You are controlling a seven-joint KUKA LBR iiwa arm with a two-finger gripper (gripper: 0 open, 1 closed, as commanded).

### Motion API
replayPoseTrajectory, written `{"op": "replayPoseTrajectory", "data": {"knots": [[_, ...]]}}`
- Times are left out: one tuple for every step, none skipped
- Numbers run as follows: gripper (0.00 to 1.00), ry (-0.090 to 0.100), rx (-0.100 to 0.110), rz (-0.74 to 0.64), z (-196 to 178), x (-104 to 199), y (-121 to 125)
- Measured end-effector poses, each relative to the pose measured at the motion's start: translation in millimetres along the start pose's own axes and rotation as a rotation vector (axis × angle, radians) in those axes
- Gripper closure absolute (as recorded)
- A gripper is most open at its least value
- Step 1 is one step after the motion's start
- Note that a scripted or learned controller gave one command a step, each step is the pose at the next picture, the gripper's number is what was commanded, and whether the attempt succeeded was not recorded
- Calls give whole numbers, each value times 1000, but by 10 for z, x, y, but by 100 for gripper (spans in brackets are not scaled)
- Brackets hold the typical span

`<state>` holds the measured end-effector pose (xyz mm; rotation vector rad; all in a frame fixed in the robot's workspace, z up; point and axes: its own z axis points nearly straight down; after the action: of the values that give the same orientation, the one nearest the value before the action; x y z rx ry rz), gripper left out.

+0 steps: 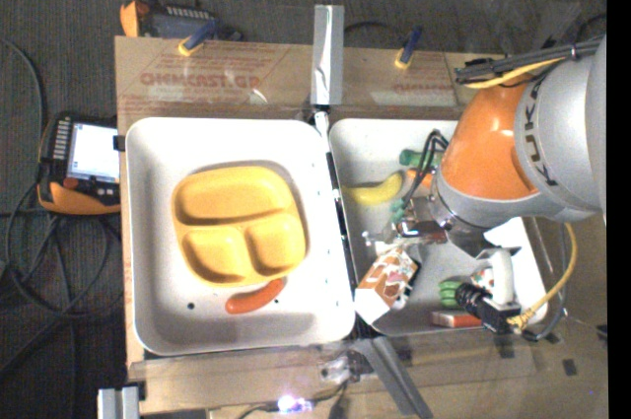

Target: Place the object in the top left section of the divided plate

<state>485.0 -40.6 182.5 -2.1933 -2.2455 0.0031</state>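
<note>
Bright, even light from above, strongest on the two white bins. Left bin [148,240] nearly washed out along its rim and floor, with little surface detail. Soft, short shadows under the yellow divided plate [242,222] and along the inner walls of the bins. Deeper shadow in the right bin [537,240], below the big arm [532,146]. Glare on the metal strip [326,52] between the bins and a small bluish flare at the bottom edge [288,403]. Glowing screen of the handheld unit [91,154] overexposed at left. Dark carpet [59,13] dim but still readable. Moderate sharpness overall, slight softness and grain, small objects in the right bin hard to resolve.
</note>
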Motion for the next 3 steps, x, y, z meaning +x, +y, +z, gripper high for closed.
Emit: {"op": "replayPoseTrajectory", "data": {"knots": [[100,0,0,-5,-84,755,2],[0,0,0,-5,-84,754,1],[0,-3,2,103,-76,1855,87]]}}
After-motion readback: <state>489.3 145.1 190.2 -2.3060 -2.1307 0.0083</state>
